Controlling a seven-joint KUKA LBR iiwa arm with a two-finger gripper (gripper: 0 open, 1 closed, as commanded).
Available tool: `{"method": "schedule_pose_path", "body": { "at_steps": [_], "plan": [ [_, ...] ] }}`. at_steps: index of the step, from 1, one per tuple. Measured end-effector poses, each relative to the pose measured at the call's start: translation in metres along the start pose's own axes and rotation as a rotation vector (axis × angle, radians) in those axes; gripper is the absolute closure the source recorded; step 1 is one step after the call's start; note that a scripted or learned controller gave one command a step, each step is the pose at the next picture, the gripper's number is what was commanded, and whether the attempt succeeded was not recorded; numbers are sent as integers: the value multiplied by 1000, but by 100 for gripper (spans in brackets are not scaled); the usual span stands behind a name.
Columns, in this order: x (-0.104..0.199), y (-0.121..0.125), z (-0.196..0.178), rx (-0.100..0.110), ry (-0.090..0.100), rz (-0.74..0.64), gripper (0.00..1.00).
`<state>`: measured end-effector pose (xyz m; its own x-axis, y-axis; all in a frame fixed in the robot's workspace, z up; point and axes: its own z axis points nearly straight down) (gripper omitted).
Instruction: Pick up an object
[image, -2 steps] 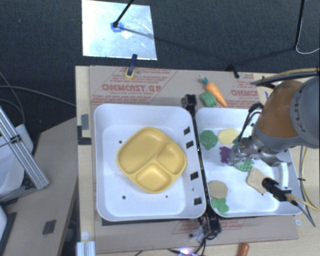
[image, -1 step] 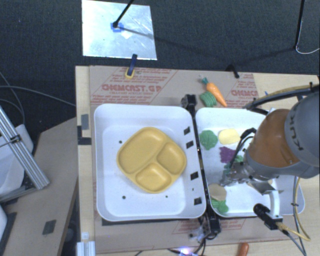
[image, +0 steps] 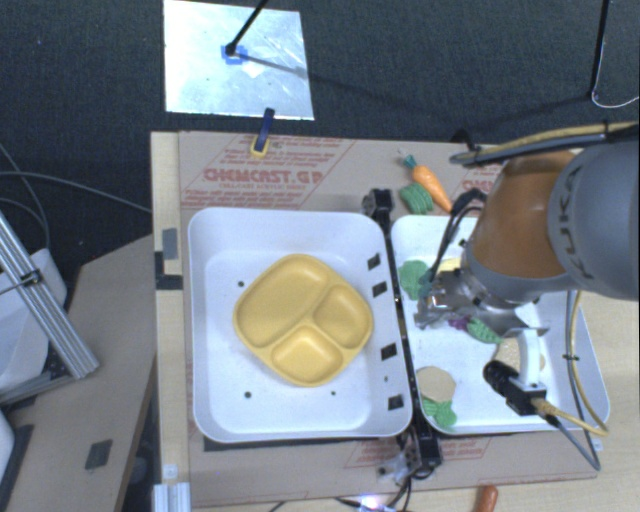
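Single fixed camera above the bench (image: 300, 165), looking down at a slant on both bins; arm (image: 560, 225) enters from right.

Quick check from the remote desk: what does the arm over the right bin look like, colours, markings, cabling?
The arm is a bulky rounded grey body with dark KUKA lettering on its side and a wide orange band above the wrist. Below the band sits a metallic silver end effector assembly. A black cable loops along the wrist, and a yellowish cable hangs beside a black connector.
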<state>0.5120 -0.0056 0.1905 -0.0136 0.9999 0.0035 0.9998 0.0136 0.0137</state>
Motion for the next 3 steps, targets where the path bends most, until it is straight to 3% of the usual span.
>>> {"method": "schedule_pose_path", "body": {
  "at_steps": [1,2,3],
  "plan": [
    [60,-24,-49,8,-1,2,100],
    [130,-4,-112,5,1,1,100],
    [143,-22,-139,10,-2,7,100]
  ]
}}
